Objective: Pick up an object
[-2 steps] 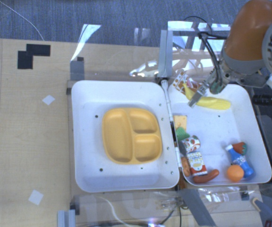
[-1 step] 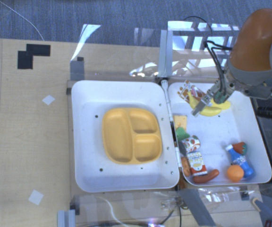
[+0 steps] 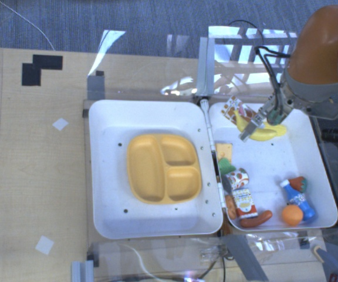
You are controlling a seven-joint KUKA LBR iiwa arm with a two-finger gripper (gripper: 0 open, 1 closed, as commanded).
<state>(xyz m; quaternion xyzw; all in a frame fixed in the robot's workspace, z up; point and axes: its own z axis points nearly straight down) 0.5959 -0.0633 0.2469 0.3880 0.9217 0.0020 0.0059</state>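
Gripper (image 3: 252, 126) low over banana (image 3: 265, 131), touching it.

The arm (image 3: 327, 51) is grey with a broad, rounded orange band. Black cables (image 3: 269, 60) loop beside it. Its gripper (image 3: 252, 125) is slim and grey.

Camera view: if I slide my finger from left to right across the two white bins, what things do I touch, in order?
Yellow divided plate → ketchup bottle → gripper → orange.
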